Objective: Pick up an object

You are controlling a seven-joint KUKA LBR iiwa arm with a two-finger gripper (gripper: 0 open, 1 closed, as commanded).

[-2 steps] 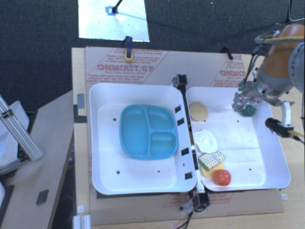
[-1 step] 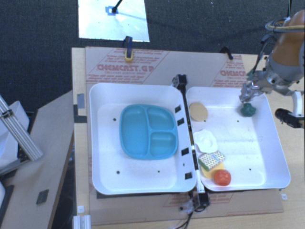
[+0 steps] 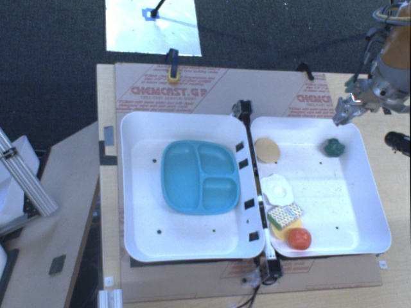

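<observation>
From the camera fixed above the bench, I reach in from the right with my grey arm, and my two-finger gripper hangs over the far right corner of the right-hand shallow white bin, just above its rim. I cannot tell how the gripper is set at this size, and I see nothing carried under it. Nearest to me in that bin lies a small dark green lumpy object, just below and a little left of the gripper and apart from it. Near the bin's far left side lies a flat round tan disc, close to the divider between the two bins. Nearer the camera, along the same left side, sits a flat white piece with a wavy edge, and just beside it a small block with a checkered green and white top over a yellow base. A round red object like a tomato touches that block on its near side, by the bin's front left corner. The left-hand shallow white bin holds a light blue plastic plate with three compartments, lying flat about in its middle. Both bins rest on a sheet of brown cardboard with red lettering.
</observation>
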